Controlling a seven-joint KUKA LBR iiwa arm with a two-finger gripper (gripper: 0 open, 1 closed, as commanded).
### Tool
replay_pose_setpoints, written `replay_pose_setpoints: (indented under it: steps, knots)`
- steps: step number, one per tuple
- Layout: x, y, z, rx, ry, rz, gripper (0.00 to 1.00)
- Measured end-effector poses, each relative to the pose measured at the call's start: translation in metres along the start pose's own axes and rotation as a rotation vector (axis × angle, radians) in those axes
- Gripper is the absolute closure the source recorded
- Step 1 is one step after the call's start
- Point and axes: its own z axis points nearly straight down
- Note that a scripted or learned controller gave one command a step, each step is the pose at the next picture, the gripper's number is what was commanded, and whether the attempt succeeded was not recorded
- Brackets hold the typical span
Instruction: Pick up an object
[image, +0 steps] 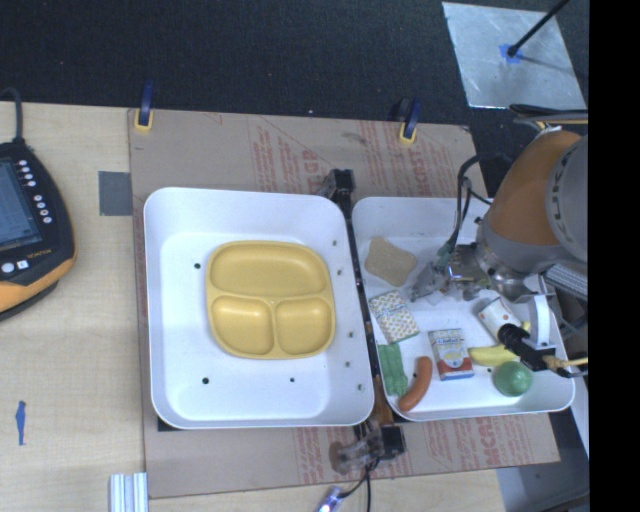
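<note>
Pincer (432, 283): low over upper middle of right bin, on grey arm w/ orange band (520, 195) entering from right; finger state can't be told, nothing seen between them.

Bench (70, 400): pale wood, brown cardboard sheet (250, 150) under both bins.
Left bin (170, 390): white, shallow; holds yellow divided plate (270, 298), centred.
Right bin (400, 212): white, touching left bin's side.
Contents of right bin, approx. by size:
- tan sponge-like block (389, 261), upper left, just beside pincer
- patterned packet (394, 318), below block
- small red/white box (451, 353), centre
- orange sausage (415, 384), front edge
- green stick (392, 368), beside sausage
- yellow banana (493, 354)
- green ball (512, 378), front right corner

Teach pendant (25, 230): far left of bench.
</note>
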Motion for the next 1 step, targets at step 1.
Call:
replay_pose_setpoints:
  steps: [1]
  knots:
    - [-0.0539,-0.0672,0.0118,0.006,0.018,-0.007,0.00]
